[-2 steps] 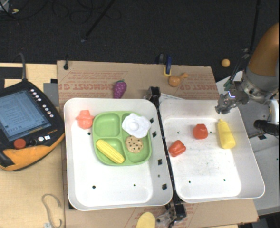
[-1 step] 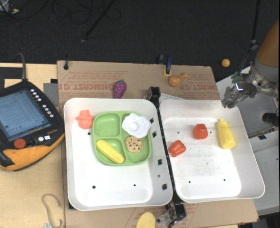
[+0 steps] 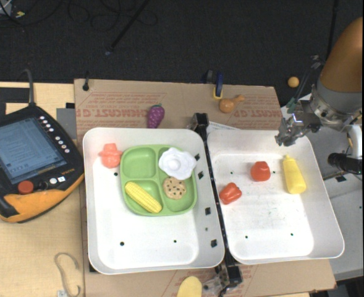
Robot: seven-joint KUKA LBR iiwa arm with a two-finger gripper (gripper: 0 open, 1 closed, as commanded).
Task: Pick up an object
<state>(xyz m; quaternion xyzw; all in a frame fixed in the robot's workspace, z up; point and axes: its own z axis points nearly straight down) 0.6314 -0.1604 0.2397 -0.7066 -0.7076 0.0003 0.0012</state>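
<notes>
Two shallow white bins sit side by side on a table, seen from above at a slant. The right bin (image 3: 330, 240) holds a red tomato-shaped toy (image 3: 260, 171) near its centre, a red-orange pepper toy (image 3: 230, 193) just left and below it, and a yellow mustard bottle (image 3: 293, 174) lying to the right. The arm's gripper (image 3: 288, 133) hangs at the upper right of the frame, over that bin's back right corner, above the objects; whether its jaws are wide or narrow cannot be told. The left bin (image 3: 144, 246) holds a green divided tray (image 3: 134, 163) with corn (image 3: 143, 197), a cookie (image 3: 175, 188) and a white fried egg (image 3: 177, 163), plus a pink toy (image 3: 109, 155) beside the tray.
</notes>
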